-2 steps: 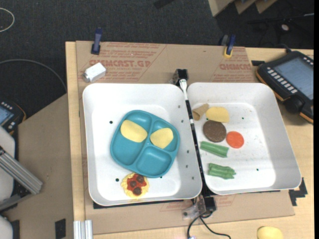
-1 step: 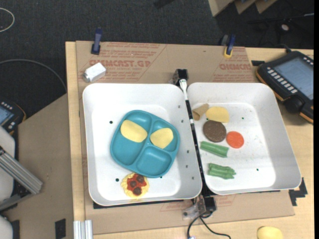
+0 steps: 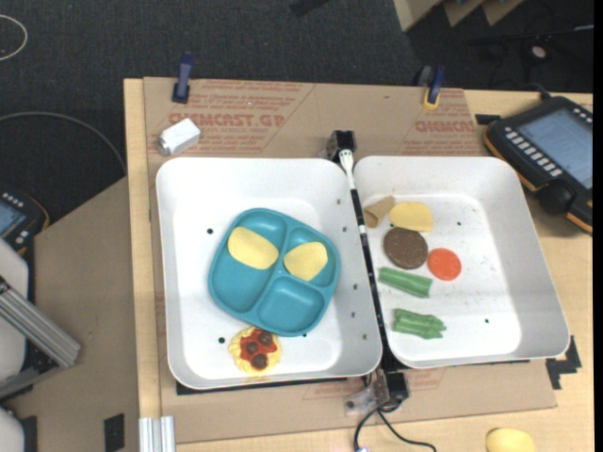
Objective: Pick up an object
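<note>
Two white bins sit side by side on a cardboard-covered bench. The left bin (image 3: 179,252) holds a blue divided plate (image 3: 273,295), lying flat a little left of the frame's centre. A pale yellow slice (image 3: 252,247) rests in the plate's upper left compartment and a second yellow slice (image 3: 306,260) in its upper right one. Just below the plate, on the bin floor near the lower edge, lies a small pizza piece (image 3: 255,348), yellow with red and dark spots.

The right bin (image 3: 509,252) has the loose pieces gathered on its left side. Uppermost is a tan wedge (image 3: 379,212) beside a yellow chunk (image 3: 412,217). Under them are a brown disc (image 3: 405,247) and, just right of it, an orange-red disc (image 3: 445,265). Lower down lie a green pod (image 3: 405,282) and another green pod (image 3: 417,324), apart from each other.

A handheld controller (image 3: 551,149) lies at the right edge of the frame. I cannot tell how the claw stands, released or clenched.
</note>
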Controlling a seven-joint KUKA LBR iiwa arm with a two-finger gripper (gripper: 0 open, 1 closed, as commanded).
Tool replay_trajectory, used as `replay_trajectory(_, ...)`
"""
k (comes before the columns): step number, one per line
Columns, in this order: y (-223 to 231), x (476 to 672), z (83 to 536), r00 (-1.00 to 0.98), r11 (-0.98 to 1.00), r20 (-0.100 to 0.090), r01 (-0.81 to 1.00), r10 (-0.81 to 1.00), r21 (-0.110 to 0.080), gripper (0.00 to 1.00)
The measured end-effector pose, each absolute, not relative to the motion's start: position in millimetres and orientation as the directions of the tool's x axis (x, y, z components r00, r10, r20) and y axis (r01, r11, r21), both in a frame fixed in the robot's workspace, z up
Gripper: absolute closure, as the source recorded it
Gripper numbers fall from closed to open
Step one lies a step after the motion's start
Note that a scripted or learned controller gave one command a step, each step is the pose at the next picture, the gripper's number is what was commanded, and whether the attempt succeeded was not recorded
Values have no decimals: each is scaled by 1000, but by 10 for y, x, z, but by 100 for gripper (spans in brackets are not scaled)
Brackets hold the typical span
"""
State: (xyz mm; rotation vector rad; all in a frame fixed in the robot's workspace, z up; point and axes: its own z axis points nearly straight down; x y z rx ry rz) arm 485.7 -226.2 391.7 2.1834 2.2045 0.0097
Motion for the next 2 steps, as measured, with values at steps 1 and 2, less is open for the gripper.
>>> replay_trajectory(1, -2265, 4865, 4024, -11, 11, -26, 999, 1000, 36, 100)
replay_trajectory(2, -2267, 4874, 4131, -12, 13, -30, 999, 999, 40, 100)
